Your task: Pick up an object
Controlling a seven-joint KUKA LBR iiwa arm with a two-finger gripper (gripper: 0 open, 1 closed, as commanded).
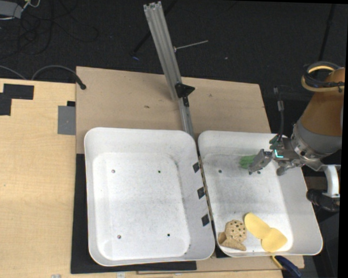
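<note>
Gripper [269,163] touches soft green object [247,161] in speckled right bin [249,196].

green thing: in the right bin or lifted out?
Cannot tell whether it is lifted. The green thing shows over the right bin, at the gripper; contact with the floor is unclear.

A tan wooden bench [135,99] carries two shallow white bins set side by side on a black mat [78,218], their inner rims touching. The left bin [140,197] is the wider; the right bin [258,194] sits against it. A slanted aluminium rail [166,60] rises from the bench behind their junction.
</note>
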